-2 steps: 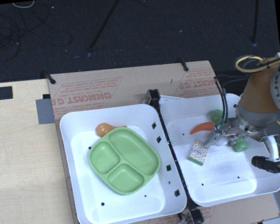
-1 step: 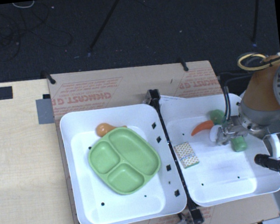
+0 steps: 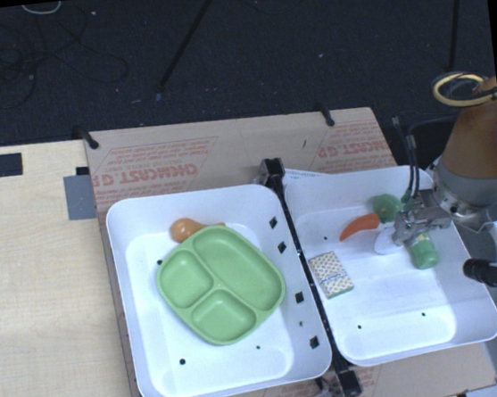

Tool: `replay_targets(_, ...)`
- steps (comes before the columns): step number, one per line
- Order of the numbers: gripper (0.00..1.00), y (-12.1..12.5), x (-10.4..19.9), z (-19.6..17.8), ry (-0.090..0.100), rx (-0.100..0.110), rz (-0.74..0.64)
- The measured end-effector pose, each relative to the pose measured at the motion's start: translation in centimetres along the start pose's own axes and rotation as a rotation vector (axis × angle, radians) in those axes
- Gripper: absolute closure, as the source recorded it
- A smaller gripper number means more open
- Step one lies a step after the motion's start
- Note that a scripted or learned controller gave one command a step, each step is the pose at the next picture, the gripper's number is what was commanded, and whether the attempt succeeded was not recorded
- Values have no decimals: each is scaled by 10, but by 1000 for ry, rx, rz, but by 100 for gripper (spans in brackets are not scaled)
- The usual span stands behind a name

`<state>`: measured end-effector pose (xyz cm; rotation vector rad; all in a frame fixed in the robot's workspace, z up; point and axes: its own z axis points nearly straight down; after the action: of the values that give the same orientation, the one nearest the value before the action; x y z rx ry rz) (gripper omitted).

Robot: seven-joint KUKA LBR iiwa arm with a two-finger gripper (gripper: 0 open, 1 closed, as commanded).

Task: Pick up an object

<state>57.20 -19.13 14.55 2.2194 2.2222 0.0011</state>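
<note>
Gripper (image 3: pixel 405 229) low at three o'clock in the right bin (image 3: pixel 426 328), among small toys.

Whether it holds anything I cannot tell; a green piece (image 3: pixel 423 253) lies just beside it at five o'clock, an orange piece (image 3: pixel 358 225) at nine, a patterned card (image 3: pixel 331 274) further toward eight; the green piece looks light, stiff, smooth plastic, likely slippery, best pinched across its narrow middle; cardboard (image 3: pixel 181 161) under the bins bears mirrored red print, unreadable; the left bin (image 3: pixel 149 340) holds a green divided plate (image 3: pixel 220 282).

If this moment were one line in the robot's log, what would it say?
gripper: low in right bin | beside: green objects, orange piece | left bin: green plate | grasp: unconfirmed
</note>
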Motion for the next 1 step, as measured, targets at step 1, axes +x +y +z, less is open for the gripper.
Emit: replay_targets(1,100,10,-4,-49,-1,-1,0)
